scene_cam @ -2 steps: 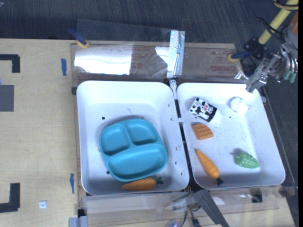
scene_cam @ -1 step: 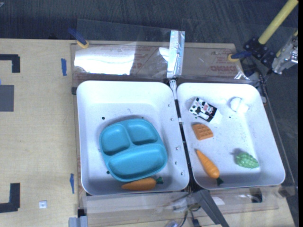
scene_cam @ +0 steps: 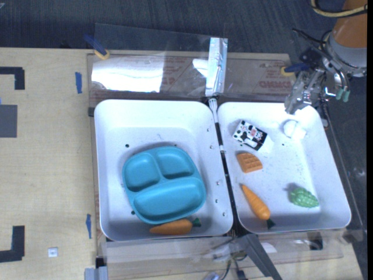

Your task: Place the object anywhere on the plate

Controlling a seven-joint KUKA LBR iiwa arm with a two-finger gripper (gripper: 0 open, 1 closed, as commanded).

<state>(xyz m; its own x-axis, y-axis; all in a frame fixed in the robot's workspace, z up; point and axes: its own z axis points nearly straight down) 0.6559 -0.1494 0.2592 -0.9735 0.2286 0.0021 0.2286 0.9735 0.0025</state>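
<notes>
A blue divided plate point(scene_cam: 164, 183) lies in the left bin point(scene_cam: 111, 127). Just in front of it, an orange carrot point(scene_cam: 171, 227) rests against the bin's front wall. The right bin point(scene_cam: 332, 156) holds a black-and-white patterned object point(scene_cam: 250, 135), an orange waffle-like piece point(scene_cam: 249, 162), a second carrot point(scene_cam: 256, 201), a green leafy toy point(scene_cam: 303, 198) and a small white object point(scene_cam: 293, 127). My gripper point(scene_cam: 300, 101) hangs over the far right corner of the right bin, just beyond the white object. I see nothing held in it.
A clear plastic sheet with a metal strip point(scene_cam: 217, 66) stands behind the bins. The two bins meet at a central divider point(scene_cam: 220, 156). Cables and the arm's wrist point(scene_cam: 344, 45) crowd the upper right. The wooden bench point(scene_cam: 46, 156) stretches to the left.
</notes>
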